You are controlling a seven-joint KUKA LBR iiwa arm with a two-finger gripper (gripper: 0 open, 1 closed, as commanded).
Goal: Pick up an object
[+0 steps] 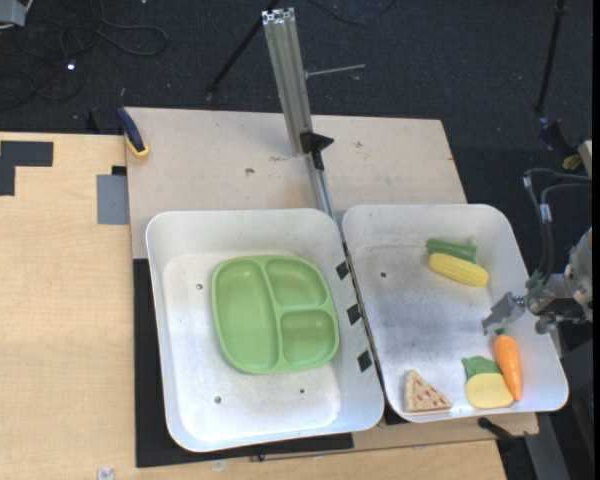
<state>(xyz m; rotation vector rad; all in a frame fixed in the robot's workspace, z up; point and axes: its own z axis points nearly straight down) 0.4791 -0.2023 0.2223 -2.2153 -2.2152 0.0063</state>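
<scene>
The gripper hovered at the right bin's right edge; I cannot tell how wide it stood. Just nearer lay the carrot, long axis running near-to-far, beside a yellow-green toy.

At the right edge of the frame, mid-height, the arm's pincer reaches leftward, held low and roughly level.
</scene>
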